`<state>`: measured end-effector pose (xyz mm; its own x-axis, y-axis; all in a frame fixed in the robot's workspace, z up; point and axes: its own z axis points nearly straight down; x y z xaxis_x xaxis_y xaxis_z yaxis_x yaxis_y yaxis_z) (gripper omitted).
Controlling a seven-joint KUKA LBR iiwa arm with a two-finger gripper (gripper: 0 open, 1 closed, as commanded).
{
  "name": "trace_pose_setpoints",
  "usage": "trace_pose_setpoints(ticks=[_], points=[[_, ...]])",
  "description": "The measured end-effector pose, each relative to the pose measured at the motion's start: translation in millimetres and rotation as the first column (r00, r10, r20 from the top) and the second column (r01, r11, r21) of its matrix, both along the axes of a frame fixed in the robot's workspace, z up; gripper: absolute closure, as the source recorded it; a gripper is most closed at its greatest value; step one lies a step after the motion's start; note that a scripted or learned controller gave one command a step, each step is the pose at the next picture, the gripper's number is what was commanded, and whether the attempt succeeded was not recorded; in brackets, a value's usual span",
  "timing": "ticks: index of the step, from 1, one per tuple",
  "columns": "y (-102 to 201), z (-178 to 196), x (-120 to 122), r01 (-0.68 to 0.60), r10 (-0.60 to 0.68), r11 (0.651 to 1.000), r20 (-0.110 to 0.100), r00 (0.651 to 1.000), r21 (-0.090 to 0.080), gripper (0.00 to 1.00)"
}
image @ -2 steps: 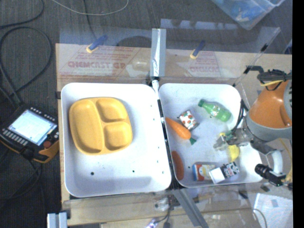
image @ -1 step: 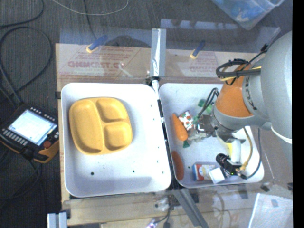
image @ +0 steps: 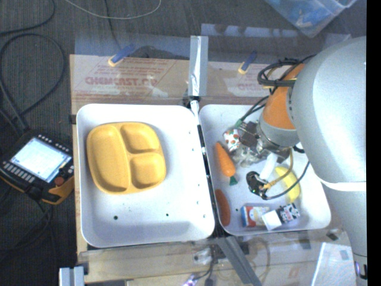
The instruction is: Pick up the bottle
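Currently my gripper (image: 249, 146) hangs just right of the one carrot (image: 225, 159); I cannot tell its state. One bottle (image: 243, 156), clear and hard to make out, lies beside that carrot, under my gripper.

light is even and fairly bright, a cool white cast overhead. the left bin (image: 95, 219) glares pale, nearly washed out on its floor. soft short shadows sit under the yellow tray (image: 126, 157). the arm (image: 333, 124) at right is large and blurred; the far floor is dim and grainy.
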<state>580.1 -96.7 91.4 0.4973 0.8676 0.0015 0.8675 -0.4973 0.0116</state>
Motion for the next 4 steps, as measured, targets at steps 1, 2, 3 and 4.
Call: trace_pose_setpoints(ticks=[1,2,3,4], points=[[-10,0,-40,0.367,-0.367,0.930,0.007,0.930,0.009,1.00],[-1,0,-49,0.598,-0.598,0.801,0.008,0.801,0.011,1.00],[-12,1,-90,0.749,-0.749,0.663,0.006,0.663,0.015,1.00],[-9,6,-81,0.744,-0.745,0.667,0.024,0.667,0.032,0.00]])
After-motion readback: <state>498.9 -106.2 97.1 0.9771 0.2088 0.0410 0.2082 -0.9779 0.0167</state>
